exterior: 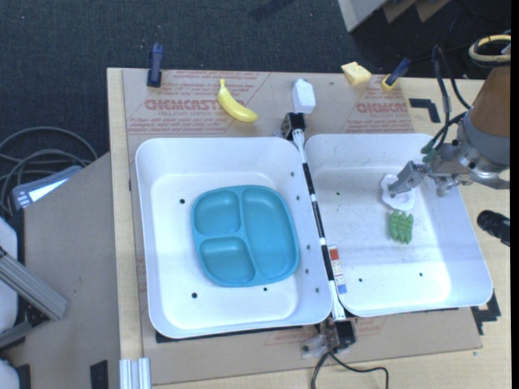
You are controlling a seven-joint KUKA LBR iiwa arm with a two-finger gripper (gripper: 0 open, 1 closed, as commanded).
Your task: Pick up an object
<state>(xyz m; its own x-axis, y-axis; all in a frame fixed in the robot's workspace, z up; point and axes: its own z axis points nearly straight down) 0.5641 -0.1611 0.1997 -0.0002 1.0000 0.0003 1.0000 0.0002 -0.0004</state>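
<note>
We take the blue divided plate (243, 235) as our landmark; it lies flat in the middle of the left white bin (147, 162), apart from all four walls. To the right of the plate, across the rims where the two bins meet, lies the right white bin (442, 270). A small green knobbly object (401, 226) rests on its floor, level with the plate's middle and well apart from it. Just above that green object, further from us than the plate's top edge, the gripper (403, 185) reaches in at the end of the grey arm (478, 148), low over the bin floor. We cannot tell how far open it is or whether it has hold of anything. A small pale thing (403, 203) lies right at its tip, between it and the green object, and we cannot make out what it is. Behind the plate, outside the bins on the brown board (122, 217), we see a yellow banana (236, 105). Further right on the board lie a white block (303, 96) and then a yellow wedge (355, 73). A dark blue clip (155, 63) stands at the board's far left corner, up and left of the plate.
</note>
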